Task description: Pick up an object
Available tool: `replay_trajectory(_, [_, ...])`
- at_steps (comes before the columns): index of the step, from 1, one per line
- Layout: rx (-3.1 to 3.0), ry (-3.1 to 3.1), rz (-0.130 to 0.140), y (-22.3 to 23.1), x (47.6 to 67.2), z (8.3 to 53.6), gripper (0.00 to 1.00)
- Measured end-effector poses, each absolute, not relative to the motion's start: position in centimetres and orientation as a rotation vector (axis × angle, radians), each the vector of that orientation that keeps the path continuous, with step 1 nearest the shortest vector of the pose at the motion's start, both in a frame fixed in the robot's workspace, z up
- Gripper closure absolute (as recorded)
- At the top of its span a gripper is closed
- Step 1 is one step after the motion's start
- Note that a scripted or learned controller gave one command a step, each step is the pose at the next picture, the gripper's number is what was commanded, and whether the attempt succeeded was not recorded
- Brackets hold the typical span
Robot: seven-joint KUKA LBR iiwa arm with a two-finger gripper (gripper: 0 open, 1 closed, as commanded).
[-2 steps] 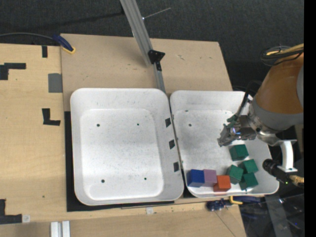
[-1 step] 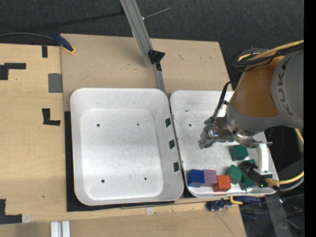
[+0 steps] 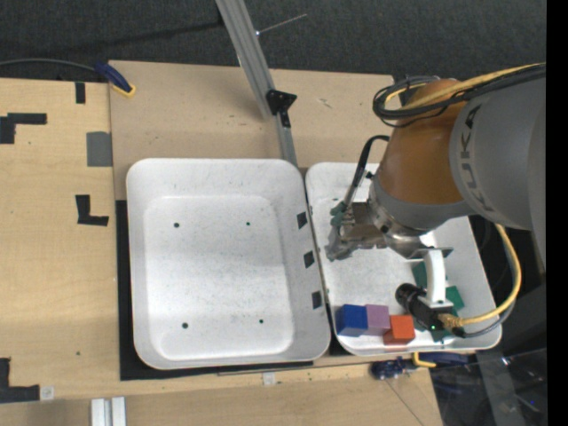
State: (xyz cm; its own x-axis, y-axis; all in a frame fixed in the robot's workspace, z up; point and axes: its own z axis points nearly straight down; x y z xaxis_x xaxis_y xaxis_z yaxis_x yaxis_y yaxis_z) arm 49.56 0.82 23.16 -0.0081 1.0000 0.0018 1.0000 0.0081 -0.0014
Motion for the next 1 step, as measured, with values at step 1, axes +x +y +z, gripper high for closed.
replay_trajectory(1, [-2.209,-2.229,0.001,7.27,49.59,22.74,1.00])
